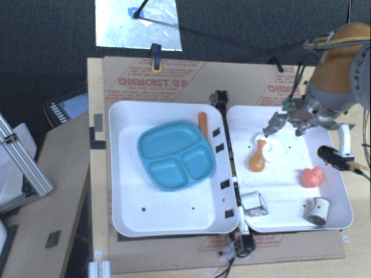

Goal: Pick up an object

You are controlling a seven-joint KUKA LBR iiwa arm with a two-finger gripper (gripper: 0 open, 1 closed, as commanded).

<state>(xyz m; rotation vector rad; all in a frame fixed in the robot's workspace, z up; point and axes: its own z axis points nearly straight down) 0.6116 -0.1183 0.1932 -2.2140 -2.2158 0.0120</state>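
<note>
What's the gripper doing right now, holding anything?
Gripper: above the right bin, up and to the right of the orange drumstick toy, with nothing visible between its fingers; open or shut cannot be told.

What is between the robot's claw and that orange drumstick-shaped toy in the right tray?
Nothing visible. The gripper hangs just above and to the right of the orange drumstick toy, with bare tray floor between them. The pink toy, the small can and the clear block lie off to the side.
</note>
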